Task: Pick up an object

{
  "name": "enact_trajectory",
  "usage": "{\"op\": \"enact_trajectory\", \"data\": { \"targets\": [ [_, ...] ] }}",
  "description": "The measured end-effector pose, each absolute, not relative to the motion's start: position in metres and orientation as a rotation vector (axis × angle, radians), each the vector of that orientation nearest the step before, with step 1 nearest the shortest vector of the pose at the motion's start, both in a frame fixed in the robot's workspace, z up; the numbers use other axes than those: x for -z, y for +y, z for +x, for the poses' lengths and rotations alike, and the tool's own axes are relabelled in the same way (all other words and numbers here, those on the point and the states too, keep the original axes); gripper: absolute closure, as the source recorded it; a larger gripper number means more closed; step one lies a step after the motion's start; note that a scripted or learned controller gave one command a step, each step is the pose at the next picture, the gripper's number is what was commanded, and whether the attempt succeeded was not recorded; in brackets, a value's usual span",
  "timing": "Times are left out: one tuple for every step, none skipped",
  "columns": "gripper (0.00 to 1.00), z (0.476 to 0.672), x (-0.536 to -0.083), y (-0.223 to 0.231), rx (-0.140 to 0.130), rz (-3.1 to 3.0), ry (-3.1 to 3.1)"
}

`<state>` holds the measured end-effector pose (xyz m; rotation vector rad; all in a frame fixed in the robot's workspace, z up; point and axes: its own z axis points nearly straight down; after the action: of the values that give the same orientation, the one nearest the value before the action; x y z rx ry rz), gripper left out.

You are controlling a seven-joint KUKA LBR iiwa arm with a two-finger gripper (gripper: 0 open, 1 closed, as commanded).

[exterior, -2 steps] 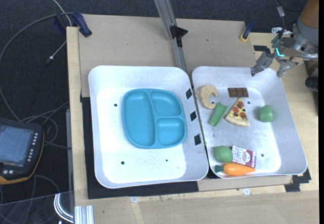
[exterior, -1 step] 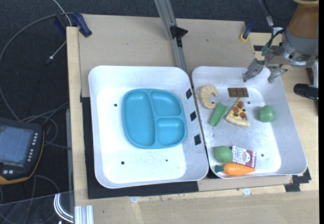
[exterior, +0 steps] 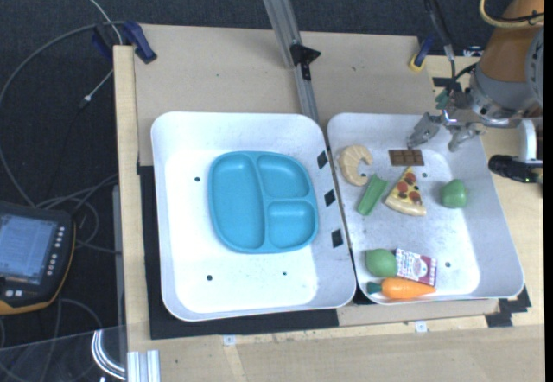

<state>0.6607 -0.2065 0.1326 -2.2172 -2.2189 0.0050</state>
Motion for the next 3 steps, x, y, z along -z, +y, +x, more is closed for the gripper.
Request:
{"op": "enact_trajectory", "data": {
  "targets": [
    [0.00, 0.661, -0.092, -0.206, -0.002, -2.218, -2.222],
    [1.00, 0.663, -0.106, -0.206, 0.001, -2.221, -2.228],
    [1.00, 0.673, -0.159, -0.212, 0.005, -2.223, -2.228]
  ]
}}
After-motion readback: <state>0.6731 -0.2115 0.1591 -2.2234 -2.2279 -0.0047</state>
